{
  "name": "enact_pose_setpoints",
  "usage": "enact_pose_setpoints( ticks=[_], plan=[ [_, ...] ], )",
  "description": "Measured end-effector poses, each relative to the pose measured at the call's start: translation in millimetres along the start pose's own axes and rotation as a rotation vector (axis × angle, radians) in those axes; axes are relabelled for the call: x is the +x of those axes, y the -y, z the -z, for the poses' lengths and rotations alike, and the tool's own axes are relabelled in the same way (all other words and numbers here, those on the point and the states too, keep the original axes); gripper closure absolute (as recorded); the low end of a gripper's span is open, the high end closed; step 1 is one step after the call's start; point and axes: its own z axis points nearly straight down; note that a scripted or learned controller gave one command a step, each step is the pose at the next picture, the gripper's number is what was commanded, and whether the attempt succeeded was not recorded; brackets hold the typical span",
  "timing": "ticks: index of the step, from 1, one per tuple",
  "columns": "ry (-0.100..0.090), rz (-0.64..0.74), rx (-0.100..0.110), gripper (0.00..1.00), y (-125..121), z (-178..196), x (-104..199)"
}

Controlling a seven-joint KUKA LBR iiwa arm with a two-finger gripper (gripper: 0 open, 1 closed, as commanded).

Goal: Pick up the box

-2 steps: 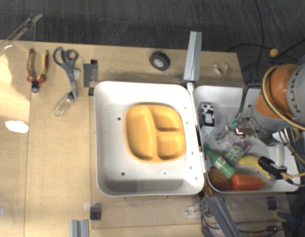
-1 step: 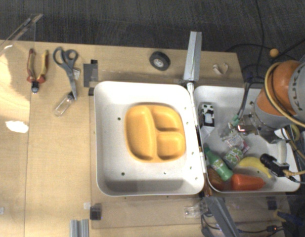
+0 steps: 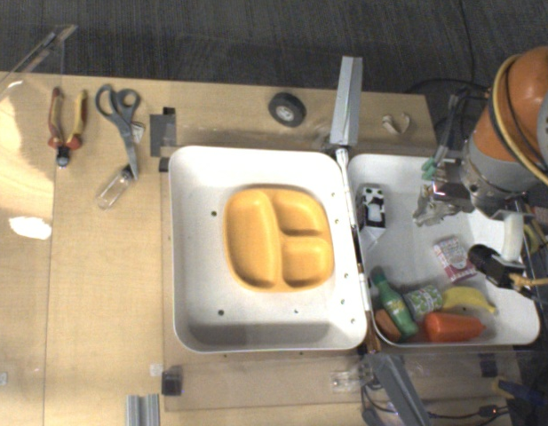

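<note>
A small black-and-white box (image 3: 372,208) lies in the right white bin (image 3: 402,238), close to its left wall. My gripper (image 3: 431,208) hangs over the same bin's upper middle, to the right of the box and apart from it. Nothing shows in its grasp. The grey arm with its orange band (image 3: 522,105) comes in from the upper right. A small pink packet (image 3: 451,253) lies below the gripper.
Along the right bin's front lie a green bottle (image 3: 393,303), a green can (image 3: 424,299), a banana (image 3: 470,299) and a red-orange vegetable (image 3: 451,327). The left bin (image 3: 194,238) holds a yellow divided plate (image 3: 279,237). Scissors (image 3: 123,118) and pliers (image 3: 65,122) lie on the bench at left.
</note>
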Motion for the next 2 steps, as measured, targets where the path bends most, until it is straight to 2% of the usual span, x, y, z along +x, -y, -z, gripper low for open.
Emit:
enact_pose_setpoints(
  ticks=[1,2],
  plan=[
    [0.0,0.0,0.0,0.0,0.2,-0.3,0.0],
    [0.001,0.056,0.005,0.0,3.5,-79.6,-82.4]
  ],
)
